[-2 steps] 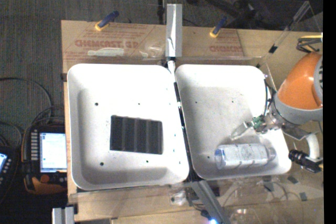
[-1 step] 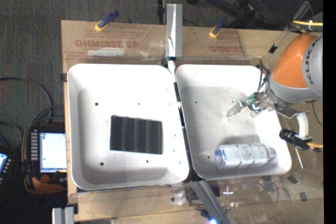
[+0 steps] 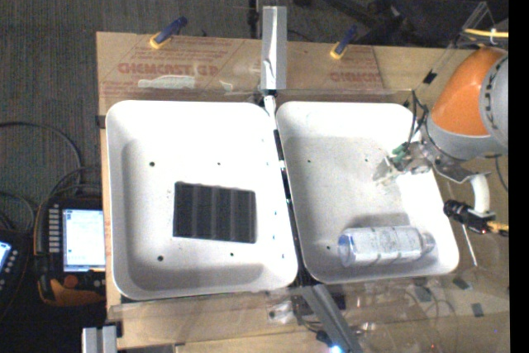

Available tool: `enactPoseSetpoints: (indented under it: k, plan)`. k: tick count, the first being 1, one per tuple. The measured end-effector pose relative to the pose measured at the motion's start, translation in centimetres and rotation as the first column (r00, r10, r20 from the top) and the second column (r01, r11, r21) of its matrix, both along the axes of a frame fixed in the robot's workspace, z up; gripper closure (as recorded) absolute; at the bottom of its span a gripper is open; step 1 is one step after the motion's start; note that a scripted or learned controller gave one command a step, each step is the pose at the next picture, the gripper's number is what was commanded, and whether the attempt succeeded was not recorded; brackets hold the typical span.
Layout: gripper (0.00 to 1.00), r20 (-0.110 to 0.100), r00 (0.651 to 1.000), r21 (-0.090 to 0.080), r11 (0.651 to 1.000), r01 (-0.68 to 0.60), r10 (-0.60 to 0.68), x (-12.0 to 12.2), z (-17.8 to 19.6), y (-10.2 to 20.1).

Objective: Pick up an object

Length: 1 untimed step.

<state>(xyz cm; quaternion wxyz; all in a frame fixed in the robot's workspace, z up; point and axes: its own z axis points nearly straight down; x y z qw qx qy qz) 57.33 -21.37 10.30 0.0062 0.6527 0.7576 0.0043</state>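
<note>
A clear plastic bottle [image 3: 385, 244] with a pale label lies on its side near the front edge of the right bin [image 3: 331, 145]. A flat black ribbed block [image 3: 215, 212] rests in the middle of the left bin [image 3: 140, 136]. My gripper [image 3: 395, 164] hangs at the right bin's right side, above and behind the bottle, well apart from it. The arm's orange band [image 3: 463, 103] rises behind the gripper. A small greenish bit shows by the gripper, too small to make out.
Both bins sit on a brown board [image 3: 207, 62] held by blue and yellow clamps [image 3: 169, 31]. A metal upright [image 3: 273, 54] stands behind the seam between the bins. A tablet [image 3: 83, 237] and cables lie off the bench at left.
</note>
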Motion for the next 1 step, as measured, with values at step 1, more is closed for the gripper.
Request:
enactPoseSetpoints:
  k: [1]
  plan:
    - [0.00,-0.001,1.000,0.000,1.000,0.000,0.000,-0.01,-0.01,0.00]
